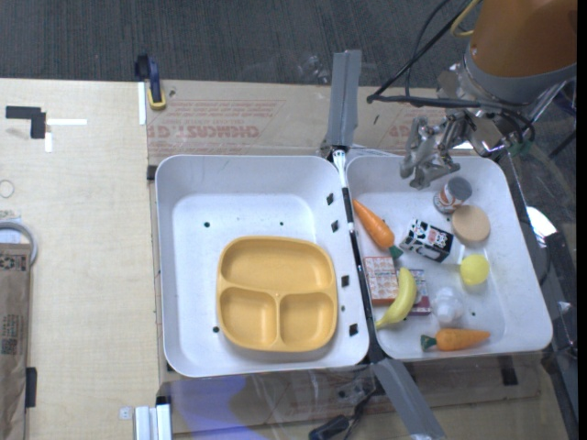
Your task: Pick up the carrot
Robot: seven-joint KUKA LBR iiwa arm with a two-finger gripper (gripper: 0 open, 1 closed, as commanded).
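Two carrots lie in the right bin (514, 211). One orange carrot (373, 225) with a green top rests slanted by the bin's left wall. A second carrot (459, 339) lies flat along the near edge. My gripper (430, 161) hangs over the bin's far side, above the floor and well back from both carrots. Nothing shows in its grasp. The arm's orange band (527, 21) fills the top right corner.
Between the carrots lie a banana (400, 298), a red packet (379, 269), a black-and-white carton (429, 239), a yellow ball (474, 269), a tan disc (470, 224) and a small can (455, 192). A yellow divided plate (277, 293) sits in the left bin (183, 246).
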